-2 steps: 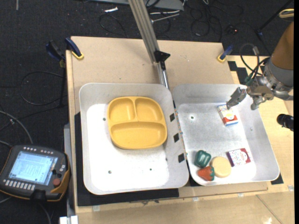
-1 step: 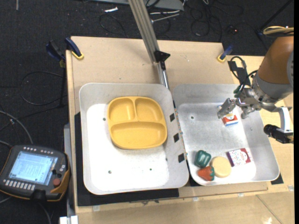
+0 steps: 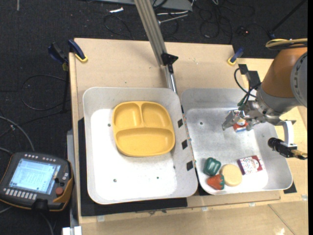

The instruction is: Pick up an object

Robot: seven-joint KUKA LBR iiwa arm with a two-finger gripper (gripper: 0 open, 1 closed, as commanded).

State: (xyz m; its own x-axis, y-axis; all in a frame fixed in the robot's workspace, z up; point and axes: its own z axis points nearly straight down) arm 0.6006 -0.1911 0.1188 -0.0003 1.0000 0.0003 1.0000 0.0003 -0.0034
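My gripper (image 3: 238, 123) hangs low over the back middle of the right bin (image 3: 205, 102), its jaws spread and open. A small red and white object (image 3: 239, 127) lies on the bin floor right beneath it, in the gap between the fingers, and I cannot tell whether either finger touches it. Along the bin's front lie a green pepper-shaped toy (image 3: 212, 165), a red toy (image 3: 215, 182), a pale yellow round piece (image 3: 231, 175) and a small red and white packet (image 3: 250, 165).
The left bin (image 3: 98, 146) holds a yellow divided plate (image 3: 143, 129). A metal pole (image 3: 154, 28) slants over the bench at the back. A teach pendant (image 3: 34, 180) lies off the bench at the left. A black knob (image 3: 275, 143) juts from the arm near the bin's right edge.
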